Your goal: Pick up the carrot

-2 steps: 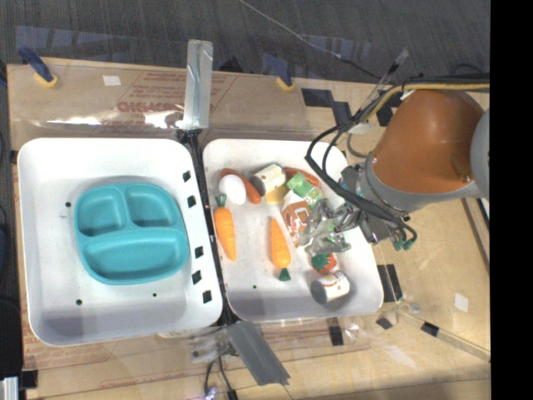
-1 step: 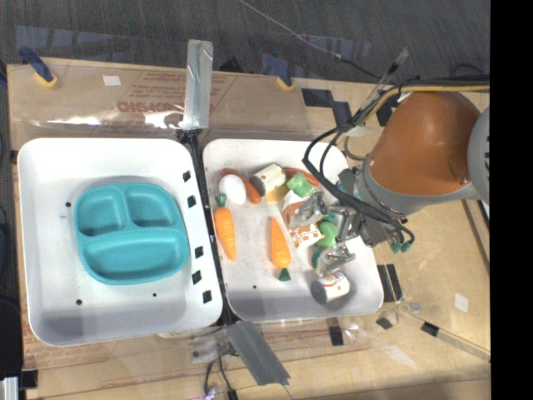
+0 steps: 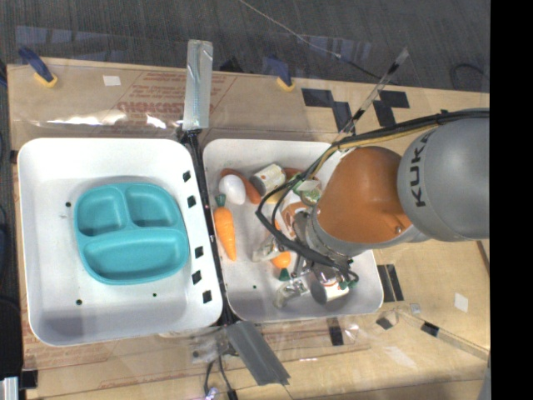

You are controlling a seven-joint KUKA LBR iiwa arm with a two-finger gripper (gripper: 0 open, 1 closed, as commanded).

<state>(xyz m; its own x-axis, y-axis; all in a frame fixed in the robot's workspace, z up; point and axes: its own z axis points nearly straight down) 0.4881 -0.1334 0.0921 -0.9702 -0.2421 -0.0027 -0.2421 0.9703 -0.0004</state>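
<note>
Carrot first: the small orange tapered carrot [image 3: 225, 232] lies flat in the right-hand shallow white bin [image 3: 250, 307], close along that bin's left wall, its long axis running toward and away from me, with nothing gripping it. From my seat the two-finger pincer [image 3: 293, 288] sits low in the same bin, to the right of the carrot and nearer the bin's front wall, apart from it with bare white floor between them. I cannot tell whether it is wide or narrow, since the wrist and loose cables crowd over it. The grey arm with its orange band [image 3: 362, 197] comes in from the right and covers much of the bin's right half. Just above the carrot's top end rests a white egg-shaped piece [image 3: 232, 190], touching or nearly touching it. Further right sit a small white box-like item [image 3: 268, 176] and some brownish and orange bits partly hidden by the cables. On the tabletop's [image 3: 433, 307] other side, the left white bin [image 3: 50, 173] holds a teal plastic plate with three compartments [image 3: 131, 232].
</note>
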